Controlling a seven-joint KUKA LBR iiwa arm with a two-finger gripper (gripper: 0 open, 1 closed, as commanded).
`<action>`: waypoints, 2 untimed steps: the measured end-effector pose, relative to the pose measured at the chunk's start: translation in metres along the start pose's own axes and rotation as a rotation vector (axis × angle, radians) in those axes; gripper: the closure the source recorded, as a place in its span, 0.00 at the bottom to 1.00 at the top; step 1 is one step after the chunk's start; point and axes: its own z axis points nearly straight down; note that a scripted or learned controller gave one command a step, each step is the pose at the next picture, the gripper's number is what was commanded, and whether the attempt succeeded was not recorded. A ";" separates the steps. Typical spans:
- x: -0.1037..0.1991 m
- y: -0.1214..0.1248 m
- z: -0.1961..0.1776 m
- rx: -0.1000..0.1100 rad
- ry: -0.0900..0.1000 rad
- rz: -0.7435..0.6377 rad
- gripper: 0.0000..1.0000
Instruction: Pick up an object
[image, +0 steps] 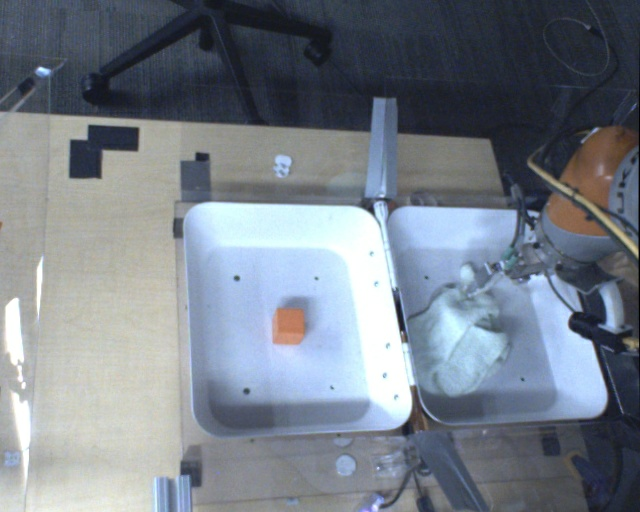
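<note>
The bench (110, 330) is pale wood and carries two shallow white bins side by side. The left bin (215, 300) holds a single orange cube (289, 326), lying flat on the floor a little below the bin's middle, well apart from every wall. The right bin (570, 380) holds a crumpled white cloth (458, 340), bunched in a loose heap across the left and middle part of its floor.

The arm (590, 200) comes in from the right edge, grey with its orange band showing at the upper right, over the right bin's far right corner. Its gripper (490, 270) points left and down into the right bin, with the tip at the cloth's upper edge. A raised fold of the cloth meets the tip there, but the view is too small and blurred to tell whether the gripper is clenched on the fabric, merely touching it, or released.

The cloth lies just below and to the left of the gripper, touching or nearly touching it at its top corner. The cloth is off-white with a faint greenish tint, soft and wrinkled, with shadowed creases and a thicker lump toward its lower end. The cube sits well apart from the gripper, across the divider (392, 300) between the bins; it is small, bright orange, with sharp edges.
</note>
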 end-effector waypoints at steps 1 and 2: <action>0.000 0.002 -0.012 -0.005 -0.002 -0.002 1.00; 0.016 0.041 -0.084 0.003 0.002 -0.002 1.00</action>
